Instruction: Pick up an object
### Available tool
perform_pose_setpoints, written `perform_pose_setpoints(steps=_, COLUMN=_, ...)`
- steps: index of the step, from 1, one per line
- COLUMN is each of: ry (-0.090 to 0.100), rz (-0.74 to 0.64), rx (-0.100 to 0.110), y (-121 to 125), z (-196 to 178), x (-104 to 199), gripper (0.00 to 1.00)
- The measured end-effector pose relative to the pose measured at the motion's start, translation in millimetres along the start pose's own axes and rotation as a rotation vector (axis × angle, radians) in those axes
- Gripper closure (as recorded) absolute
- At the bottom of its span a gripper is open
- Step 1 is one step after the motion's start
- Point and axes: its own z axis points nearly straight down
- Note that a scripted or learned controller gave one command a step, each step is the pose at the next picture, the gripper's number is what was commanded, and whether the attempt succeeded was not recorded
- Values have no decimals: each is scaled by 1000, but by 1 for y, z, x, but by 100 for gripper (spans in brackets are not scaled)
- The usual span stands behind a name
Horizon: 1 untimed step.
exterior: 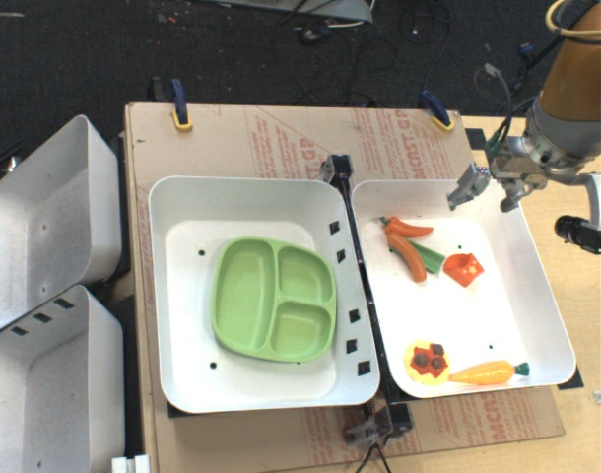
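arm: grey, orange band above the wrist, enters from upper right, angled down and leftward | tool [490, 191]: two fingers spread apart, pointing down, nothing between them | fingers [465, 189]: left one lower, right one shorter in view

Both my bins [182, 382] are plain white. Left one carries a pale green divided plate [275, 300]. Right one: orange-red peppers [409, 247] with green stems, a red block [463, 269], an orange carrot [483, 371], a yellow piece [428, 361] dotted red and black.
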Motion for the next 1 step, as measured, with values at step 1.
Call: perform_pose_setpoints(steps=1, ry=-3, rz=-3, rx=-14, y=2, z=-9, x=1, gripper=0)
